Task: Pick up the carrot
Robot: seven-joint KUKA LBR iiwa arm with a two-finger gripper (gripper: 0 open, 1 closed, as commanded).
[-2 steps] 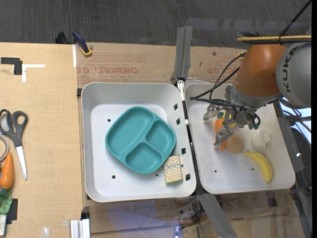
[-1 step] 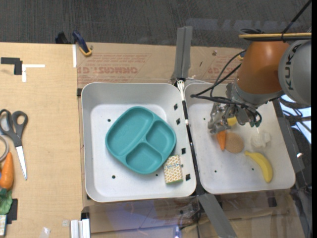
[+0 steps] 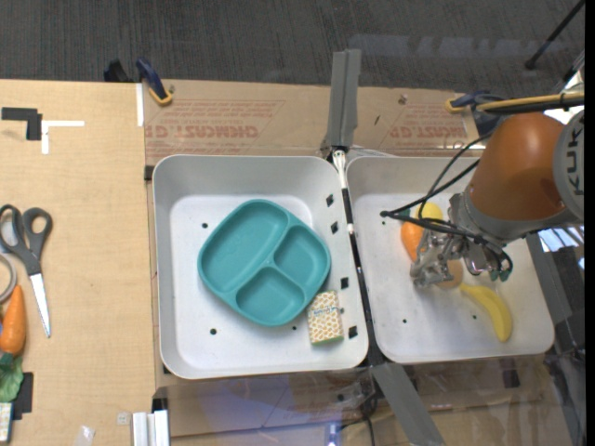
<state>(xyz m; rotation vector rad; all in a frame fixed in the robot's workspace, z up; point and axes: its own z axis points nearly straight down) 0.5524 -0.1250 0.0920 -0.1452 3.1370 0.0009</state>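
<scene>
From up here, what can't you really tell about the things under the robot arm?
- Tool: tangled with cables; open or shut is unclear.
- Orange item in the right bin: partly behind the tool, so carrot or not is unclear.
- Yellow piece: mostly hidden by the arm.
- Small box: print too small to read.

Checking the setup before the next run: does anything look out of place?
Yes. A carrot lies on the bench at the left edge, beside scissors, outside both bins, while the pincer works in the right bin.
</scene>
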